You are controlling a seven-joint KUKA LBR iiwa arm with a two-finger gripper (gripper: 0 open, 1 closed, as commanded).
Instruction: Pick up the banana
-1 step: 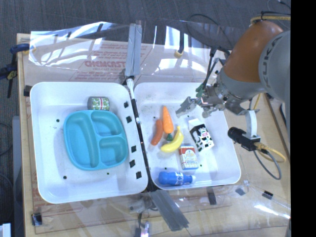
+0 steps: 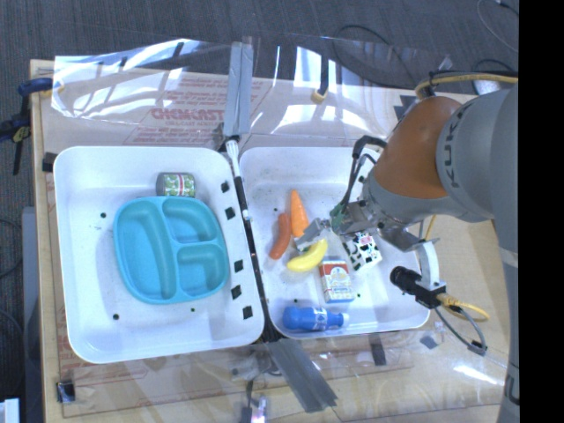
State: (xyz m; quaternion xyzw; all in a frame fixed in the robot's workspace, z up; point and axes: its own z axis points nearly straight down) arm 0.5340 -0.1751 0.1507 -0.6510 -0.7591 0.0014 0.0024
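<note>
One gripper (image 2: 310,233), its opening indiscernible, hovers just above the banana (image 2: 307,256) beside two carrots (image 2: 288,223); a good grasp straddles the fruit's middle, avoiding neighbours.

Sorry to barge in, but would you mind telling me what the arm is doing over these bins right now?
The arm is reaching into the right bin to pick up the banana. Its tool sits just above the banana, beside two carrots, but the banana lies on the bin floor, not yet lifted. A small carton, a black-and-white box and a blue bottle lie nearby. The left bin holds a blue tray and a small can.
</note>
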